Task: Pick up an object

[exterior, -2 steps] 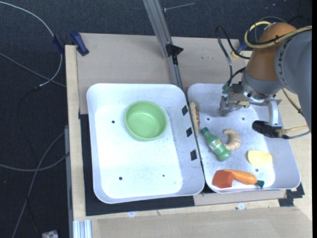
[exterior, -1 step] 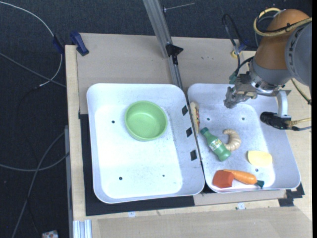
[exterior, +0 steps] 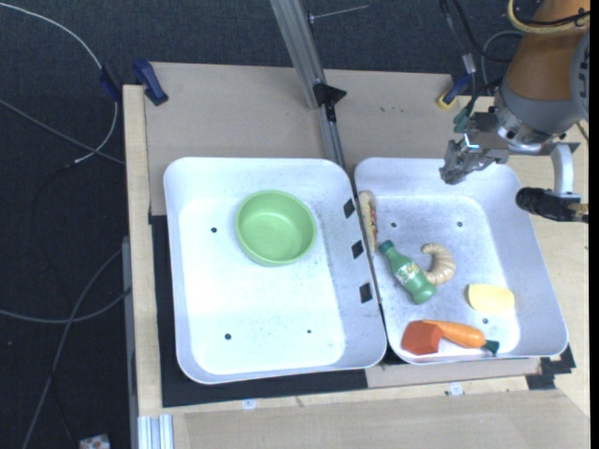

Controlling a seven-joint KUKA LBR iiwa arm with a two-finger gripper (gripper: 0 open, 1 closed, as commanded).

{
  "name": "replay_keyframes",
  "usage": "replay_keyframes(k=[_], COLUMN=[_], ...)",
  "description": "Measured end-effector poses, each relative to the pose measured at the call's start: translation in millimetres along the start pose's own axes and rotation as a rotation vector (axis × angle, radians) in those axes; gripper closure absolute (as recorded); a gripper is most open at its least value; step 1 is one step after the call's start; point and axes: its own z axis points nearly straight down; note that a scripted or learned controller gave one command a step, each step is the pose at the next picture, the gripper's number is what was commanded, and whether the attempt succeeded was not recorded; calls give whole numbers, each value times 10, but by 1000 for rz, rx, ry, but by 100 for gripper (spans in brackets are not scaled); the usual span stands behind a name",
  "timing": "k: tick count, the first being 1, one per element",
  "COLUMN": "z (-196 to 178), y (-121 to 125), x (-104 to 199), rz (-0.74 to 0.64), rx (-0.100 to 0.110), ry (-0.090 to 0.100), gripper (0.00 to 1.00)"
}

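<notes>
Nearest the camera, in the right bin (exterior: 538, 251), an orange carrot (exterior: 460, 334) with a dark green tip lies along the front wall, partly over a flat red-orange piece (exterior: 420, 340). Just behind, a pale yellow lump (exterior: 490, 297) sits near the right wall. Toward the bin's centre a green bottle (exterior: 408, 273) with a white label lies tilted, its base touching a curved tan piece (exterior: 440, 262). A thin tan stick (exterior: 368, 221) runs along the left wall beside the divider. Nothing covers these items from above.

The left bin (exterior: 197, 288) holds a light green bowl (exterior: 275, 226), upright, toward its rear.

Farthest, the hand (exterior: 465, 165) hangs over the right bin's rear rim, well apart from every item, carrying nothing; its opening cannot be told. The counter (exterior: 243, 110) extends behind.
</notes>
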Motion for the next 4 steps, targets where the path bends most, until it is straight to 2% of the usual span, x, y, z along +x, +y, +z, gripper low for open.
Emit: replay_keyframes(k=[1, 2, 3, 4], z=[7, 76, -47, -16], y=[11, -5, -94, -204], x=[5, 562, 1045, 1659], rz=[0, -4, -5, -5], rx=[6, 21, 22, 26], ry=[0, 7, 7, 7], gripper=[100, 100, 100, 100])
